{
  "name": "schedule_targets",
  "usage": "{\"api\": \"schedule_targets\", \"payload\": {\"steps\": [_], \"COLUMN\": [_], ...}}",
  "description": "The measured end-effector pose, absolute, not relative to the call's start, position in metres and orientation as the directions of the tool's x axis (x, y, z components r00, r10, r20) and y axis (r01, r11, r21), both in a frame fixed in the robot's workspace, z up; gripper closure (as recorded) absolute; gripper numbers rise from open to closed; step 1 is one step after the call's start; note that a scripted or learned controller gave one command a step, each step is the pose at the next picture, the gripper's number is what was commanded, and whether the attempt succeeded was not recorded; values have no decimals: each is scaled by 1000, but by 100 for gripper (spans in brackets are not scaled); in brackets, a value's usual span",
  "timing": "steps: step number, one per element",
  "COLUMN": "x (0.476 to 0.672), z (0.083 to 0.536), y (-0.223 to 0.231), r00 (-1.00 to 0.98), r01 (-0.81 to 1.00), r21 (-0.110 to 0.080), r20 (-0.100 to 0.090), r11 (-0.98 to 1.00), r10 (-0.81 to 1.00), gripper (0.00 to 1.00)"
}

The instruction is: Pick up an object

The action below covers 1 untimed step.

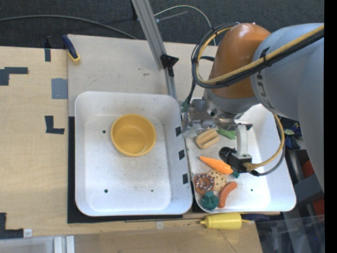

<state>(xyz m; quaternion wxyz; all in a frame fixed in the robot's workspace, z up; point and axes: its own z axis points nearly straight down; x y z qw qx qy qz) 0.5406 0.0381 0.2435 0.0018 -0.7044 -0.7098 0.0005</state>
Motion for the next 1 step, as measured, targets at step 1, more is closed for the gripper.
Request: {"api": "schedule_targets", "payload": {"steps": [1], "x": [519], "z": [234], "y": [92], "r00": [-7], "r01": [1000], "r21": [-5], "r20": [1], "r11": [7], "r10": [1000], "gripper": [100]}}
